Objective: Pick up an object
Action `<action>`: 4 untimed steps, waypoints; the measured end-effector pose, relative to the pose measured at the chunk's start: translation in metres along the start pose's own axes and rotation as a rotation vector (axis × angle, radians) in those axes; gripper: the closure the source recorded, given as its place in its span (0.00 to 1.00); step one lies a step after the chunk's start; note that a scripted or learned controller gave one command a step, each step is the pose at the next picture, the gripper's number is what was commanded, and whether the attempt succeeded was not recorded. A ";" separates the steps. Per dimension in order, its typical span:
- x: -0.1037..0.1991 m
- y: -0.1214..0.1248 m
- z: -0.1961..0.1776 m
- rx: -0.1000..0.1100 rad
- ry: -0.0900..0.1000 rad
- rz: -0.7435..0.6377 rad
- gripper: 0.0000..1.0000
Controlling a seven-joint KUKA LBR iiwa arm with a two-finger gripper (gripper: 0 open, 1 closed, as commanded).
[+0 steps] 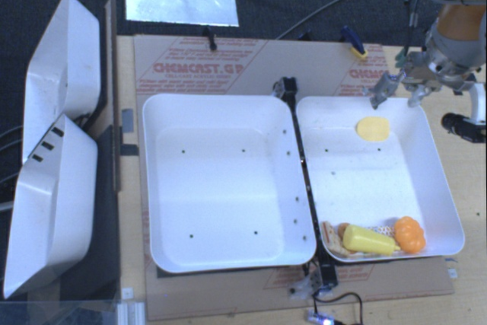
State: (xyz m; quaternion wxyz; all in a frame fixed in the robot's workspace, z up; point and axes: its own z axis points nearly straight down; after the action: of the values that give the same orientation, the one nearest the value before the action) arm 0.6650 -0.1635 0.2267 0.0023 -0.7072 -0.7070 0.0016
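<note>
The grey two-finger gripper (pixel 398 92) hangs over the far edge of the right-hand shallow white bin (pixel 437 164), its fingers spread apart with nothing between them. The flat pale-yellow disc (pixel 373 129) lies just inside that far edge, slightly toward the bin's middle from the jaws and nearest them; being round, it offers no long axis to line up with.
</note>
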 end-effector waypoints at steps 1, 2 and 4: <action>0.000 0.001 -0.004 -0.007 -0.001 -0.001 0.00; -0.002 0.001 0.038 -0.003 -0.001 -0.001 0.00; -0.009 -0.007 0.143 -0.002 0.000 -0.001 0.00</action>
State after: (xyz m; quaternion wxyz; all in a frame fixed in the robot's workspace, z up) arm 0.6572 -0.1722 0.0842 0.0014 -0.7069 -0.7073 0.0009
